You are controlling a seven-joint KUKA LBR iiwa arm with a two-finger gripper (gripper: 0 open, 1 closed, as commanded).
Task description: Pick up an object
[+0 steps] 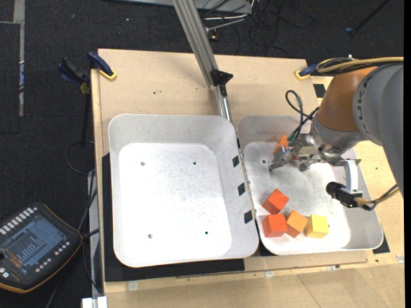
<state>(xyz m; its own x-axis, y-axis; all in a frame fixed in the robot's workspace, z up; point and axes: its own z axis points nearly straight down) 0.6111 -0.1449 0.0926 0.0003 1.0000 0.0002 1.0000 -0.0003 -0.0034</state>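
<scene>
The gripper hangs over the far half of the right bin, its metal fingers pointing toward the bin's left wall; whether they are parted or closed I cannot tell. A small orange block sits just beside the gripper on its far side, close to the bin's far left corner, and whether the fingers touch it I cannot tell. Behind the gripper the grey arm with its orange band covers the bin's far right corner and right rim.

The middle of the right bin's floor, between the gripper and the blocks at the near edge, is bare. Along that near edge lie four blocks: an orange-red cube set slightly farther in, then a row of a red-orange cube, an orange cube and a yellow cube, packed touching or nearly so. The red-orange one lies close to the left wall.

The left bin is white with faint speckles. Both bins rest on a pale wooden bench over dark carpet. A teach pendant lies on the floor past the bench's near left corner.
</scene>
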